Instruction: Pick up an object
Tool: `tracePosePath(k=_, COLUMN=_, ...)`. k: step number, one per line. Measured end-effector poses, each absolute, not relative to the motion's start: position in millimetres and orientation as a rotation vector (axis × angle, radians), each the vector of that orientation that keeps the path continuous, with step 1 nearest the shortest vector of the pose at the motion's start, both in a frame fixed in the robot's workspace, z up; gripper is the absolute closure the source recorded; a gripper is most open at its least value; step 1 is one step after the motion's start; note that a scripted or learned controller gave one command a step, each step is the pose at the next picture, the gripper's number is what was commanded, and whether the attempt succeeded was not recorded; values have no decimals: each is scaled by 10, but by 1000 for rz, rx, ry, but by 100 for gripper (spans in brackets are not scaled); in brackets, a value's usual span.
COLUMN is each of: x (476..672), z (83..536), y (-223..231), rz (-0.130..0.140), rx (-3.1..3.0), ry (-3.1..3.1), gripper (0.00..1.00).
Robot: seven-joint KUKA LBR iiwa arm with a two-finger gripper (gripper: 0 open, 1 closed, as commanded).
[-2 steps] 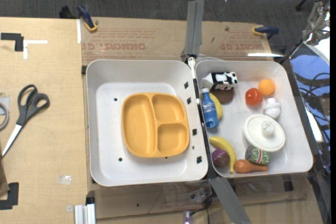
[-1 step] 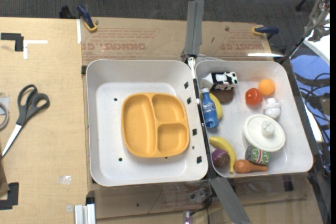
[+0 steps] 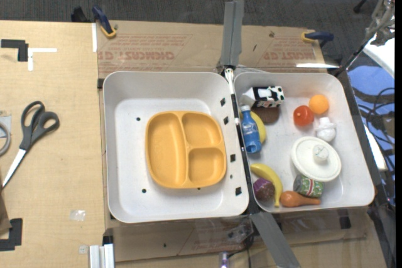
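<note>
The right bin [image 3: 284, 142] holds several small objects. A black-and-white toy cow [image 3: 269, 95] lies at its back, over a brown piece [image 3: 269, 115]. A blue bottle [image 3: 250, 132] rests along the left wall. A red ball [image 3: 303, 115] and an orange ball [image 3: 319, 103] sit at the back right, with a small white item [image 3: 325, 130] beside them. A white lidded pot [image 3: 316, 158] leans on a patterned cup [image 3: 308, 186]. A banana [image 3: 267, 175], a purple fruit [image 3: 264, 189] and an orange toy vegetable [image 3: 299, 199] lie at the front.
The left bin [image 3: 119, 135] holds a yellow divided plate [image 3: 186, 149]. Scissors [image 3: 32, 127] lie on the wooden bench at the left. Cardboard [image 3: 163, 53] with blue clamps [image 3: 103, 21] sits behind the bins, and a grey bar [image 3: 232, 34] rises between them.
</note>
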State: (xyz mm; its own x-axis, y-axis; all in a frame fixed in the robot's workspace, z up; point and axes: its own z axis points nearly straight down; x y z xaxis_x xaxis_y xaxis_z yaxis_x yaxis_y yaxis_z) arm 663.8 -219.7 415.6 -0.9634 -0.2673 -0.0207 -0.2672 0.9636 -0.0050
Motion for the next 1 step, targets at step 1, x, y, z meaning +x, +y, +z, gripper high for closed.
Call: tracePosePath(k=1, x=6604, z=4294, y=-2212, rz=-2, rx=-842, ry=3019, gripper=100)
